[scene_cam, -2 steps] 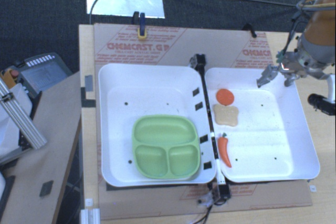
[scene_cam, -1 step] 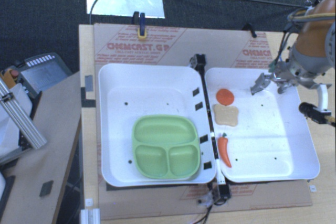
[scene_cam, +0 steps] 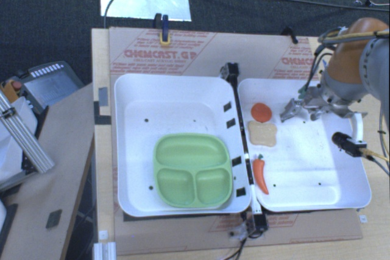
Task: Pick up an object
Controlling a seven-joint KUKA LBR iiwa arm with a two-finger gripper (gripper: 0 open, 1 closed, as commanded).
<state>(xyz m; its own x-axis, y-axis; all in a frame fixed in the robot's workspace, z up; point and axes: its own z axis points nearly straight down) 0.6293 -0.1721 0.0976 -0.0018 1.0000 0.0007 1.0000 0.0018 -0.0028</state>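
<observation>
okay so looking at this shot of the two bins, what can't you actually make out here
- Tool, camera view: too small and blurred to read against the white right bin.
- Arm: its base is cut off by the right edge.
- Green tray: its near rim hides a strip of the left bin floor.
- Beige slice: too small to identify.

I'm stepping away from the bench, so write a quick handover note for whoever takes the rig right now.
Gripper: over the right bin, near its back, just right of the red round piece. Nothing seen between its fingers; whether they are open or shut is unclear.
Right bin, along its left side: red round piece at the back, beige slice in front of it, carrot nearest the front.
Left bin: green divided plate.
Done: nothing picked up.
Left: grasp one object, likely the red round piece as the closest, and lift it.
</observation>
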